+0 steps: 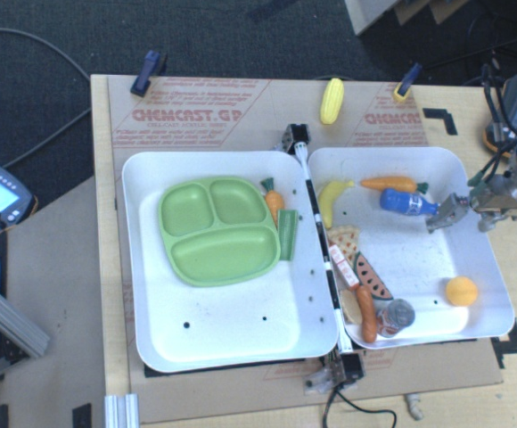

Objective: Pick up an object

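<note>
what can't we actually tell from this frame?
- Gripper: small and blurred at the right bin's rim beside the blue bottle; finger state unreadable.
- Arm: cut off by the right frame edge.
- Orange carrot and green piece: partly hidden behind the green tray.
- Pile near the grey can: items overlap, too small to identify.

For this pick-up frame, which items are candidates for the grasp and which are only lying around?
Job:
tool
blue plastic bottle
orange carrot toy
yellow banana toy
orange ball

Lying about:
green divided plate
yellow corn cob toy on the bench beyond the bins
blue clamps
</note>
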Motion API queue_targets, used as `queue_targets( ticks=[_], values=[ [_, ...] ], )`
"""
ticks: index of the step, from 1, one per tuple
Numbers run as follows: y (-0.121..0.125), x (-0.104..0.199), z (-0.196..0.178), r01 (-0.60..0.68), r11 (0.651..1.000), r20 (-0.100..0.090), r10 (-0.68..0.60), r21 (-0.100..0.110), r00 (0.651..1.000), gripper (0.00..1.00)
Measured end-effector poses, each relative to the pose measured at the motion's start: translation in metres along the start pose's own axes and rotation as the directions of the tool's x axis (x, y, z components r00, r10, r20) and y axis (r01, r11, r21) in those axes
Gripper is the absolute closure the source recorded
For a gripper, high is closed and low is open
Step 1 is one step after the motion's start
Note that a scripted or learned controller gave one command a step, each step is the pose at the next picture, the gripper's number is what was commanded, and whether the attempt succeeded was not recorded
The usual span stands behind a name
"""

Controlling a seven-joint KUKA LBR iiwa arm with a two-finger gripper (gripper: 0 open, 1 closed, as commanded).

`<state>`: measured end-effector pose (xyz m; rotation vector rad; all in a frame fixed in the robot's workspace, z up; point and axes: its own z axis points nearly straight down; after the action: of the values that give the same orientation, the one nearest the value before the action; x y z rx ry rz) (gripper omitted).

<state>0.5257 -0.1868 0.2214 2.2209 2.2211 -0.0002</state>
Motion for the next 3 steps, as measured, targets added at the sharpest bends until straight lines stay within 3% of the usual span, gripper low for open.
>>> queue_targets(
  ticks=[1,2,3],
  values=[
    [-0.039,0.075,0.047,0.001,1.0,-0.001,-0.001,0.002,1.0,0.0],
    [-0.048,0.083,0.13,0.0,1.0,-0.002,0.0,0.003,1.0,0.0],
    [-0.047,0.083,0.12,-0.002,1.0,-0.001,0.002,0.001,1.0,1.0]
  ],
)
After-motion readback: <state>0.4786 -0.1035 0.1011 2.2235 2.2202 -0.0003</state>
